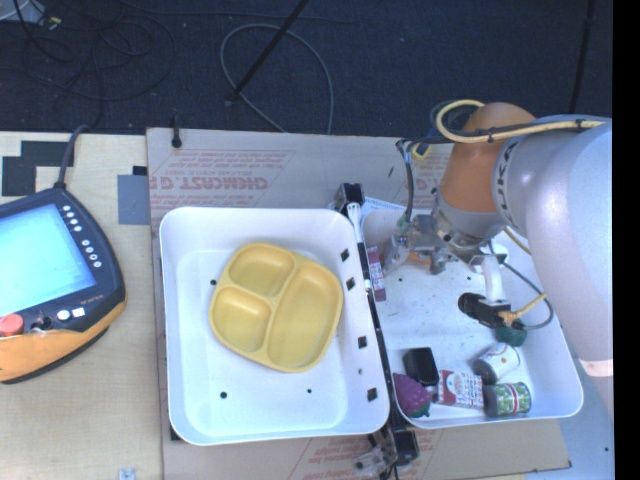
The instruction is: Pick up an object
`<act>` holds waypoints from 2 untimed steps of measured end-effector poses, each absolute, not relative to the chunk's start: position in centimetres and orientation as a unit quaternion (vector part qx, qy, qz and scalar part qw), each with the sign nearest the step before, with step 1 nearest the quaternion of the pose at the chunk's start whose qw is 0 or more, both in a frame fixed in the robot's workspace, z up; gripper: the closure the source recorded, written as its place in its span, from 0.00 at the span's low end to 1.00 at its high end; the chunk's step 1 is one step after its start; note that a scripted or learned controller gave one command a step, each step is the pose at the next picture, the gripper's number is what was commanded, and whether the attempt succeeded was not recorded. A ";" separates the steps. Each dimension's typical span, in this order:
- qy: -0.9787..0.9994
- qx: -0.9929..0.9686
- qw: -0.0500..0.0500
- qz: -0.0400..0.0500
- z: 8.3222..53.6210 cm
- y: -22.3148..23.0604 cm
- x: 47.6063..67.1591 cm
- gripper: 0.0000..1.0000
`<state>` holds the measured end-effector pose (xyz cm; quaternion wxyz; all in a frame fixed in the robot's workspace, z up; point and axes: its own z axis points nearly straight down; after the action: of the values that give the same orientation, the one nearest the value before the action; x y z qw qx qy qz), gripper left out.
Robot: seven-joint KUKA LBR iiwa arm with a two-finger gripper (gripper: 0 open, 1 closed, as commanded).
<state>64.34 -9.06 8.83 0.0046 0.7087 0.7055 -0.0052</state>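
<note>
My gripper (pixel 420 253) hangs low over the far end of the right bin (pixel 545 408), under the orange wrist band, with nothing seen in it. Along that bin's near edge lie a small black block (pixel 421 364), a purple lump (pixel 411 396), a red and white carton (pixel 460 388), a green can (pixel 508 399) and a pale green-tipped item (pixel 500 359). These sit well toward the front, away from the gripper. A thin reddish-purple packet (pixel 375 268) lies against the bin's left wall, just left of the gripper.
The left bin (pixel 190 368) holds a yellow divided plate (pixel 276 305). A teach pendant (pixel 50 278) rests on the bench at far left. The grey arm (pixel 560 238) covers the right bin's far right corner. Cables trail over the dark floor behind.
</note>
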 end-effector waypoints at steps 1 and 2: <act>0.706 0.708 -0.001 -0.003 9.5 -8.6 64.3 1.00; 0.705 0.709 0.002 -0.006 9.6 -9.1 64.3 0.00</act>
<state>64.31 -9.08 9.60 0.0025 0.7092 0.7049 -0.0058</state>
